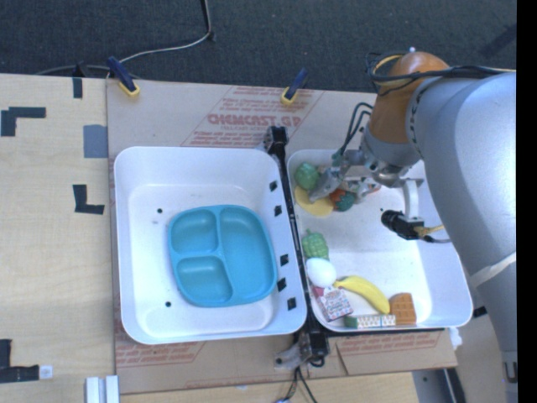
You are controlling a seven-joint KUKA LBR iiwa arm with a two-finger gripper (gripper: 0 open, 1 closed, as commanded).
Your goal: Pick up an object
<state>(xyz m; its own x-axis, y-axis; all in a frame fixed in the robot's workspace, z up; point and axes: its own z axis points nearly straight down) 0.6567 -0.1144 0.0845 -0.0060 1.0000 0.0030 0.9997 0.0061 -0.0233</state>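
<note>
My gripper [329,189] is low in the far left corner of the right bin [436,263], reaching in from the right. It sits among a cluster of small toys. A green piece [306,175] lies just to its left, a yellow piece [316,207] just below it, and a red-orange piece [345,199] to its right. The gripper overlaps these toys, and I cannot make out whether any of them is held.
Nearer the front of the right bin lie a green ridged toy [315,244], a white egg [320,271], a banana [364,291], a red-and-white packet [336,304] and an orange waffle block [403,308]. The left bin [138,183] holds a blue divided plate [221,253]. A black clip [401,223] hangs off the arm.
</note>
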